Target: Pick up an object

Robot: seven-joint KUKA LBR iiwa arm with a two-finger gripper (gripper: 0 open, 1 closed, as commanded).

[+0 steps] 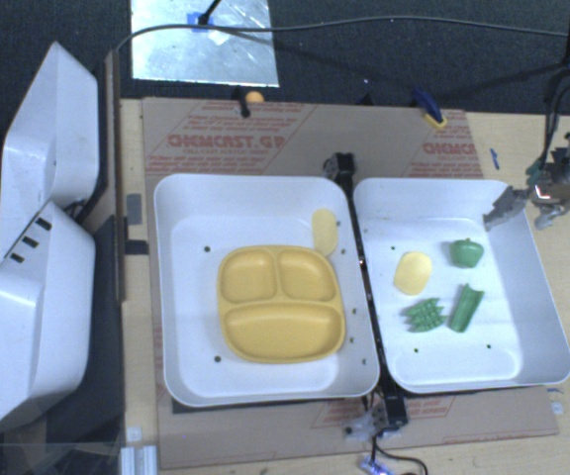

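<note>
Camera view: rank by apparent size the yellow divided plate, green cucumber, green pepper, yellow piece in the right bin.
1. yellow divided plate, by far the largest
2. yellow piece
3. green cucumber, close to the yellow piece, so ranks 2 and 3 are unsure
4. green pepper, smallest

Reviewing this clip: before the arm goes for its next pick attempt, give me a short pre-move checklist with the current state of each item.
1. Targets present in the right bin: ok. Green pepper, green cucumber-like piece, bumpy green piece and yellow oval piece lie there.
2. Targets spaced for a grasp: not ok for the bumpy green piece and the cucumber-like piece, which are close together; the pepper and the oval are apart.
3. Gripper carrying nothing: cannot tell.
4. Gripper position: ok, over the right bin's upper right corner, away from the objects.
5. Left bin contents undisturbed: ok, yellow divided plate flat, small yellow piece beside it.
</note>
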